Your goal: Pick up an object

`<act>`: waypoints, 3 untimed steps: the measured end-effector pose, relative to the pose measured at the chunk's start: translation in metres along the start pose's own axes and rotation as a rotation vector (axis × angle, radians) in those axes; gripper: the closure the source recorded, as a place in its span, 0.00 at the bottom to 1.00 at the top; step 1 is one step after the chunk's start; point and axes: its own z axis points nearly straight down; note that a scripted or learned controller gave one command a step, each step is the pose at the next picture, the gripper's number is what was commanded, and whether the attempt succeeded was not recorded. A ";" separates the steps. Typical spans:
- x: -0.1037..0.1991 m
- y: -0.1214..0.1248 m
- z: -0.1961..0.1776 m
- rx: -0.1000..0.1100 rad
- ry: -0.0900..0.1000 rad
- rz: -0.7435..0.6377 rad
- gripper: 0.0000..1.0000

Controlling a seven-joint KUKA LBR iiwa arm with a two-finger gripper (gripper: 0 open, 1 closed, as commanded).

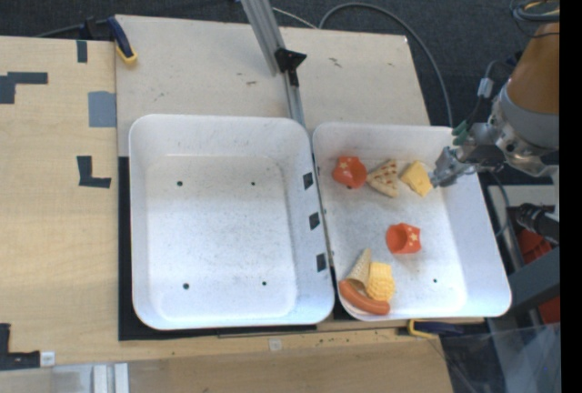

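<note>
Six small objects lie in the right bin (pixel 473 277). The yellow wedge (pixel 417 178) sits nearest my gripper (pixel 446 168), near the bin's far right side; my gripper tip is just beside its right edge, and I cannot tell whether the two touch. I cannot tell whether my fingers are spread or pressed together; their dark tips merge in this view, and nothing shows between them.

Just left of the yellow wedge lies a tan striped wedge (pixel 385 177), the two almost touching. Further left is a red rounded piece (pixel 349 171), near the wall that divides the bins. Toward the middle of the bin sits an orange-red block (pixel 403 238), apart from the others. At the near left corner, a cone-shaped piece with a yellow top (pixel 373 274) lies against a red sausage-shaped piece (pixel 362 297).

The left bin (pixel 155 200) adjoins the right one. Both rest on the worktop (pixel 55 227). A grey metal bar (pixel 259 5) slants in from the far edge toward the junction of the bins.
</note>
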 end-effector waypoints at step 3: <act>0.160 0.062 0.011 0.006 0.003 -0.005 1.00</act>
